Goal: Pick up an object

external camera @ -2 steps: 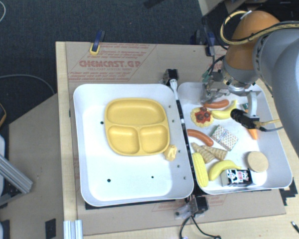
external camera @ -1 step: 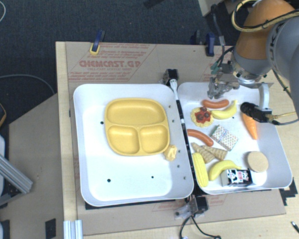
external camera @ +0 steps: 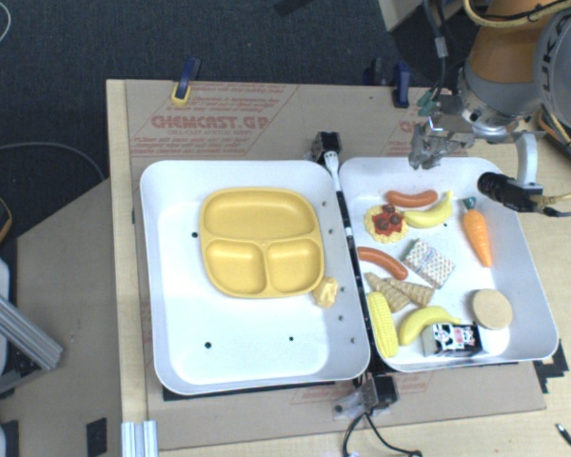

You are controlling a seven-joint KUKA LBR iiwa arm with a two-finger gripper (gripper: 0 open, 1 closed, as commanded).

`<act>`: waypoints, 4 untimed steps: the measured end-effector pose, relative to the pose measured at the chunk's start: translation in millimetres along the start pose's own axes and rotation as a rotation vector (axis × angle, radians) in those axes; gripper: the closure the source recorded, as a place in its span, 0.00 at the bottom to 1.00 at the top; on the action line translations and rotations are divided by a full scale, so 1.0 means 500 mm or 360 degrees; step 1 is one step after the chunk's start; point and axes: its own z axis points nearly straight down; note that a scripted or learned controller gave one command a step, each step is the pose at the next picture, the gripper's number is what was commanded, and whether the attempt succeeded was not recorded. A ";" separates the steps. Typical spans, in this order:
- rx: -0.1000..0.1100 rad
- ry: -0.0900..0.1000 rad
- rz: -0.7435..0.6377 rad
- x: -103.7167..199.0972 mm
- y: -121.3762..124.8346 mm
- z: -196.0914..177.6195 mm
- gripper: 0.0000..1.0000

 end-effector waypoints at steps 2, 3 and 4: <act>0.0021 0.0004 0.0005 0.015 -0.107 -0.031 1.00; 0.0025 0.0005 0.0006 0.032 -0.200 0.010 1.00; 0.0020 0.0005 0.0004 0.041 -0.213 0.009 1.00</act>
